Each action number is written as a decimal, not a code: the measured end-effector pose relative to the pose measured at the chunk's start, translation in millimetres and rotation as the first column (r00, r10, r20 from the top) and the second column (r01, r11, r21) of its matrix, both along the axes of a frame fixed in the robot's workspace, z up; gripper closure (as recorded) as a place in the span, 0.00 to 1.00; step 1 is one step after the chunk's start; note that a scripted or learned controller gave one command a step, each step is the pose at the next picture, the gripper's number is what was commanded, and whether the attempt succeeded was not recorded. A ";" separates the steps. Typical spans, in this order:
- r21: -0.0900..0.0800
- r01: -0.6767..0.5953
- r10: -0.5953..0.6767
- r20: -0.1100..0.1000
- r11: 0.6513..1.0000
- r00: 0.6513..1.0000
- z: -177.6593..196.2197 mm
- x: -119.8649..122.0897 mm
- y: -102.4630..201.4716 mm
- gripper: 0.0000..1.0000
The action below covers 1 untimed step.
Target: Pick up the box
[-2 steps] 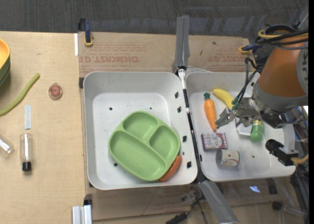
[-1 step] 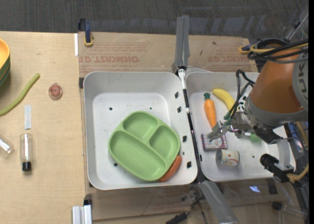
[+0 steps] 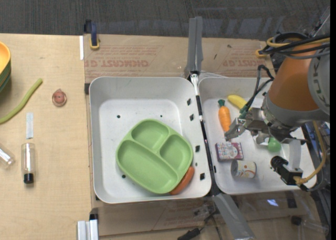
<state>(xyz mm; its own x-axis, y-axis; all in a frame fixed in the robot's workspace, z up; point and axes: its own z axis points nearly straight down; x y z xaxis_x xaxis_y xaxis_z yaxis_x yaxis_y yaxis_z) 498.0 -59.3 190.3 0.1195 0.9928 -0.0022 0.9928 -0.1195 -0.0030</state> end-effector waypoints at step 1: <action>0.000 -0.023 0.023 0.008 1.000 1.000 -94.8 2.0 -35.5 0.00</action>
